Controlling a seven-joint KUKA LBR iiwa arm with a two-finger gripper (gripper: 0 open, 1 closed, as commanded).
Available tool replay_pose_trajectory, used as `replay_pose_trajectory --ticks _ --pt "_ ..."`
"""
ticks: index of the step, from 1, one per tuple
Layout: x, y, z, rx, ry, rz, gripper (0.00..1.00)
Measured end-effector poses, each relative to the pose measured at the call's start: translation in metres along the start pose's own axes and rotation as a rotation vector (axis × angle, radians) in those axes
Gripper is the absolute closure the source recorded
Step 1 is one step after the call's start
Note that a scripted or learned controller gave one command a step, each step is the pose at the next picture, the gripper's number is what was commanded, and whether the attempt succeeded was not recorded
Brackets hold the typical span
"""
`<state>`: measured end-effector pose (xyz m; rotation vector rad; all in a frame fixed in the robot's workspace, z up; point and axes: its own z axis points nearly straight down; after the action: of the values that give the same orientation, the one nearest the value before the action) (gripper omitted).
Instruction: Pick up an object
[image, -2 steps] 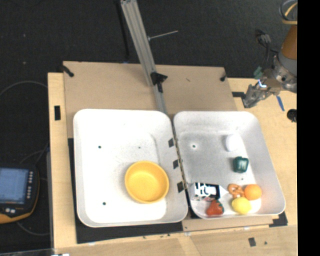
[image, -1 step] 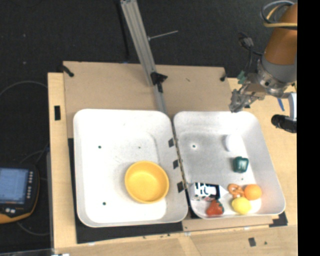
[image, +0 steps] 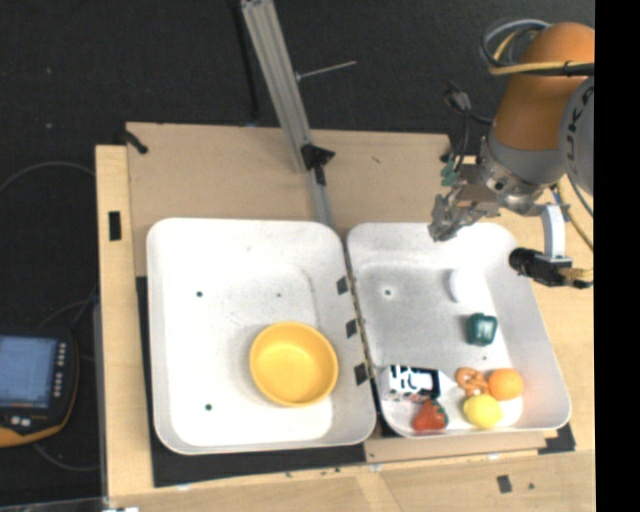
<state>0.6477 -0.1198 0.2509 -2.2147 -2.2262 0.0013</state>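
1. While the grey arm (image: 535, 110) with its orange band reaches in from the right, its gripper (image: 447, 222) hangs over the far edge of the right bin (image: 400, 300), with nothing visible between its fingers; whether they are apart or together cannot be told from this angle.
2. Two shallow white bins sit side by side on the bench (image: 200, 170).
3. The left bin (image: 200, 290) holds a yellow bowl (image: 293, 363), upright, toward its near right part.
4. In the right bin, a white object (image: 463, 285) lies near the middle right, well below the gripper and hard to make out against the bin.
5. A small green object (image: 482, 329) sits just nearer than the white one.
6. Along the near edge of the right bin lies a cluster: a black-and-white item (image: 414, 381) at the left, a red strawberry-like object (image: 430, 417) just beside it, a yellow lemon-like fruit (image: 483, 411), an orange fruit (image: 506, 384), and a small orange ring-like piece (image: 468, 378) touching or nearly touching the fruits.
7. A grey pole (image: 285, 90) slants from the far side toward the gap between the bins.
8. A handheld screen (image: 30, 385) rests off the bench at the left.
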Motion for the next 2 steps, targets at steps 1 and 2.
replay_pose_trajectory --ticks 1,2 --pt "0.047 -0.013 -0.008 -0.002 0.002 -0.001 1.0" --pt "0.094 -0.036 -0.005 -0.001 0.001 -0.001 1.0"
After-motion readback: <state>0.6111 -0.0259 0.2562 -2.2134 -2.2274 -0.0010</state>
